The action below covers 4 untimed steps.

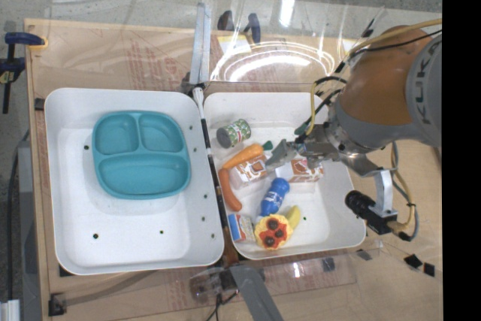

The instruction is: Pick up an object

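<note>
You see the gripper [279, 154] low in the right bin [331, 233], at the center right of the frame, just beside the carrot [245, 156] and a small carton [252, 172]. You cannot tell if it is open or closed. The blue bottle [274, 196] lies just below it. The teal plate [140, 154] sits in the left bin [68, 229].

Teal plate [140, 154] in white bin [68, 237]; orange carrot [244, 156]; blue bottle [274, 196]; green-labelled can [234, 133].
</note>
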Motion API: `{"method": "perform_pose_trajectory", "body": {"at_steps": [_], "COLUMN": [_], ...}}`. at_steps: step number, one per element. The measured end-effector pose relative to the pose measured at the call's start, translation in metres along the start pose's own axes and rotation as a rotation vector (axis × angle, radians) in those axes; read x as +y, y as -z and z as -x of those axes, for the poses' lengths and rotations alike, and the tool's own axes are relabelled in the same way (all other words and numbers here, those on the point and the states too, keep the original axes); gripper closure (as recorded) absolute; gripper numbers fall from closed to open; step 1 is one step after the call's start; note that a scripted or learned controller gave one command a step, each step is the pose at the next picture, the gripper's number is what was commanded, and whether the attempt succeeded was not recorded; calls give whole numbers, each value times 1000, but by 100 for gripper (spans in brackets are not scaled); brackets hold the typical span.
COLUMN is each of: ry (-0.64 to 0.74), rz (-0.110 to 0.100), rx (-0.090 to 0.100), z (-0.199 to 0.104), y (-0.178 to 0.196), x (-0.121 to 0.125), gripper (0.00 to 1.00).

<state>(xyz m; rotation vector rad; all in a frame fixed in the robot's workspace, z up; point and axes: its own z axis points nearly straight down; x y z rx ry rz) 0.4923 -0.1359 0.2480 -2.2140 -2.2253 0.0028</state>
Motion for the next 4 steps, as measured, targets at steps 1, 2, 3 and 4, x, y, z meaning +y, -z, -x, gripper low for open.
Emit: {"method": "perform_pose_trajectory", "body": {"at_steps": [1,2,3,4], "ry": [-184,-44,-43,-209], "rz": [-2,0,-1,2], "rx": [0,0,-1,-1], "z": [40,58,60,52], "y": [-94,-161,-151,-43], "x": [-4,14,13,49], "gripper": [0,0,100,100]}}
